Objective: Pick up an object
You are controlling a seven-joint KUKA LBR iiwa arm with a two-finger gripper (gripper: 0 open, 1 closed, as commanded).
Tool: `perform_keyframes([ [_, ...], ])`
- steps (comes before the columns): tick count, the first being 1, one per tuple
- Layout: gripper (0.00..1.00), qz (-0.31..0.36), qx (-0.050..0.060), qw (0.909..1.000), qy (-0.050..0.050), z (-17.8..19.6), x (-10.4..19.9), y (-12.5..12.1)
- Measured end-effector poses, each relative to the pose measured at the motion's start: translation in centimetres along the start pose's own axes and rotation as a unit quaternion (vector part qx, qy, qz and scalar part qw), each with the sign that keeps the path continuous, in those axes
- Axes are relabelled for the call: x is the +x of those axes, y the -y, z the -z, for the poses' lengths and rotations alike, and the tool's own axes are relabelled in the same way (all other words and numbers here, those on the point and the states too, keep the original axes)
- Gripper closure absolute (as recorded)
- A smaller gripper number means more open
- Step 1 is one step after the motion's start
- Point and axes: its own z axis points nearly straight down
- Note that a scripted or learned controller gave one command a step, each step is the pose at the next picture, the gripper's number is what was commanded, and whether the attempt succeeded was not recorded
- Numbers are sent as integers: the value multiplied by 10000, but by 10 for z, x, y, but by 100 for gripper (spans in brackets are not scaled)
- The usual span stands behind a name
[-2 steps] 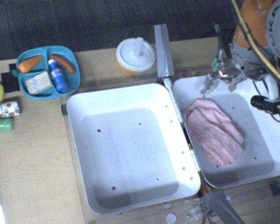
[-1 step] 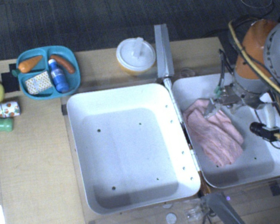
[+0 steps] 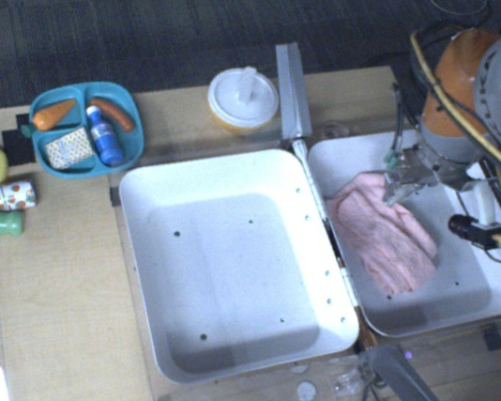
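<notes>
The gripper point(image 3: 401, 181) is hanging low in the right bin point(image 3: 494, 292), its fingers pressing at the upper right edge of the pink cloth point(image 3: 385, 234); whether they are clenched on the fabric I cannot tell. The cloth is lying crumpled across that bin's left half. The left bin point(image 3: 247, 348) is sitting just beside it on the table point(image 3: 57, 351).

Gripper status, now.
Gripper: down at the pink cloth in the right bin; open or shut cannot be told.
</notes>
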Motion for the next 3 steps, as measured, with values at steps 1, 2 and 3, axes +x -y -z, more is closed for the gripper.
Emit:
perform_keyframes([
  [1,0,0,0,10000,0,0,0,0],
  [2,100,20,-17,10000,1,11,1,-2],
  [3,0,20,-16,10000,0,11,1,-2],
])
